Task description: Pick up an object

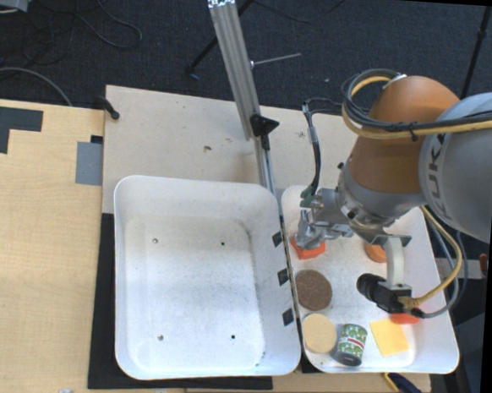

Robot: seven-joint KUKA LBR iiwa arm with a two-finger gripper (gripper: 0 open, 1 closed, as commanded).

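Note:
My gripper (311,235) reaches down into the right bin (437,355) near its left wall, right over a small orange object (309,250). The fingers sit at or around that object, and their state is not visible. Below it lie a brown round disc (313,289), a tan round disc (319,332), a small green-labelled can (351,344) on its side, and a yellow block (390,337). Another orange piece (377,252) peeks out from under the arm on the right.
The left bin (142,226) lies beside the right one, parted by a wall with black clips (280,275). A slanted aluminium bar (239,72) rises behind the bins. A black cable fitting with an orange tip (387,294) hangs over the right bin.

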